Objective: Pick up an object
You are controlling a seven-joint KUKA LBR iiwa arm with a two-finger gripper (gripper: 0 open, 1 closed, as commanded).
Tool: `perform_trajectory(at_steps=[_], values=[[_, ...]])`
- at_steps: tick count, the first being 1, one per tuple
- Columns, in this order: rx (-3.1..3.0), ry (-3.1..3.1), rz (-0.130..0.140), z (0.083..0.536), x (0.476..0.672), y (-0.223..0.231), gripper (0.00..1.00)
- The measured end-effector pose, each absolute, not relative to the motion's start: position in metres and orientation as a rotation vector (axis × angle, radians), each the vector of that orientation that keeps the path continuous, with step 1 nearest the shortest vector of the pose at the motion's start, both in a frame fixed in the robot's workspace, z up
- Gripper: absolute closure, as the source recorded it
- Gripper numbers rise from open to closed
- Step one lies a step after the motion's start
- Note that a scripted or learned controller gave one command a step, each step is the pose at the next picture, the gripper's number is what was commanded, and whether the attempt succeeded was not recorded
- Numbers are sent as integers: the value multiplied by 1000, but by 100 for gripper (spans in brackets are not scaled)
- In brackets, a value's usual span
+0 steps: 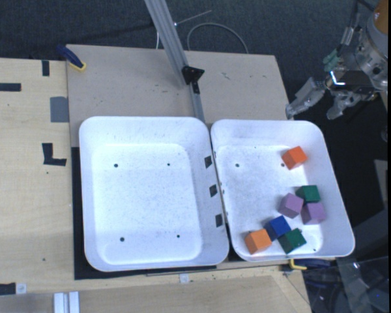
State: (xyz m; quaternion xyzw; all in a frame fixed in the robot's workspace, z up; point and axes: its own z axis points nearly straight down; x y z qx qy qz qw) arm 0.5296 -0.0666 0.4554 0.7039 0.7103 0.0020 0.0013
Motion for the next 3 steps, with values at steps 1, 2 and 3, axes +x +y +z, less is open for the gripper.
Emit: perform_trajectory(at_steps=[1, 2, 3], values=[[2208, 2229, 9, 513, 549, 11, 0], [2223, 2222, -4, 494, 532, 4, 0], [2222, 2231, -13, 352, 503, 66, 0]])
